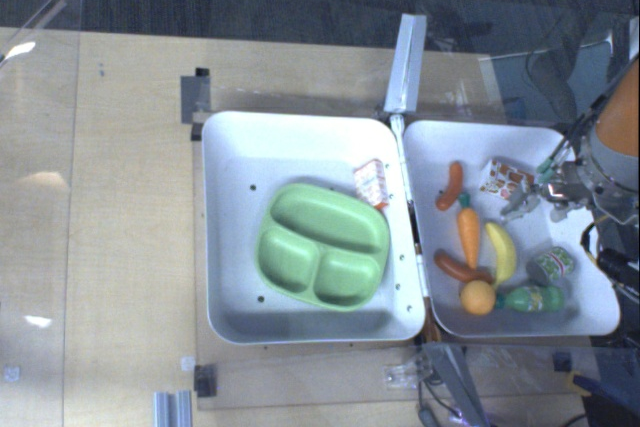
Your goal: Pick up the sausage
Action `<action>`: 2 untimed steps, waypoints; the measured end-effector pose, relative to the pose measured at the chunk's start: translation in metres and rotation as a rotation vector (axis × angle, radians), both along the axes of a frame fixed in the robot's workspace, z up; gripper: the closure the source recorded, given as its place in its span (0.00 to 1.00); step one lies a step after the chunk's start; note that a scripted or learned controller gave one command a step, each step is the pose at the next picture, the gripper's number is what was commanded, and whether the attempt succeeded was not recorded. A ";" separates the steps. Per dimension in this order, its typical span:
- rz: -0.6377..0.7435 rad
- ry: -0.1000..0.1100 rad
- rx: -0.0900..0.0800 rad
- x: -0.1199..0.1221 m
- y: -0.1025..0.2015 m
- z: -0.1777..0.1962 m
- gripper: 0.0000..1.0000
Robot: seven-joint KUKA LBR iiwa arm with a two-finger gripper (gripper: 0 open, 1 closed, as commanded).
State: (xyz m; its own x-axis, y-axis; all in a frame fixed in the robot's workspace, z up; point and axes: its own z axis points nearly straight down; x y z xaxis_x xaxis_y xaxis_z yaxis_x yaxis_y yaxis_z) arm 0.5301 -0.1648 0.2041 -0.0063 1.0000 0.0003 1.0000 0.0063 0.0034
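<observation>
Step in hand: approach, by my reading; nothing is lifted and no grasp is made.
Near row of the right bin [600,320]: an orange [478,297] against the near wall, a green bottle [530,298] lying just right of it, a green can [551,264] a little farther right.
Sausage, near one [461,266]: lies slantwise just left of and behind the orange, its right end touching or nearly touching the orange and the carrot's tip.
Middle: a carrot [468,233] and a banana [501,250] lie side by side, hemming that sausage from behind.
Sausage, far one [451,186]: lies by itself toward the far-left of the bin, with bare floor around it and the left wall near.
Gripper [523,203]: low over the bin's right-far part, just beside a printed packet [503,177]; whether it stands wide or narrow I cannot tell.
Next move: travel left to the far sausage, the freer target, and descend across its width.
Room: open floor between packet and sausage; watch the carrot top and the bin's left wall.
Left bin [230,215]: a green divided plate [323,246] and a small packet [371,181], well apart from the work.
</observation>
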 end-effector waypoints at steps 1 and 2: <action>0.004 -0.006 0.000 0.002 0.001 0.011 1.00; 0.006 -0.004 -0.001 0.001 -0.002 -0.101 1.00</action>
State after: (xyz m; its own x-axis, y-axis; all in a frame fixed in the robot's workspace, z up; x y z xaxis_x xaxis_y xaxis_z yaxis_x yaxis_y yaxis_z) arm 0.5309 -0.1669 0.1035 -0.0125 0.9999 -0.0012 0.9999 0.0125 0.0073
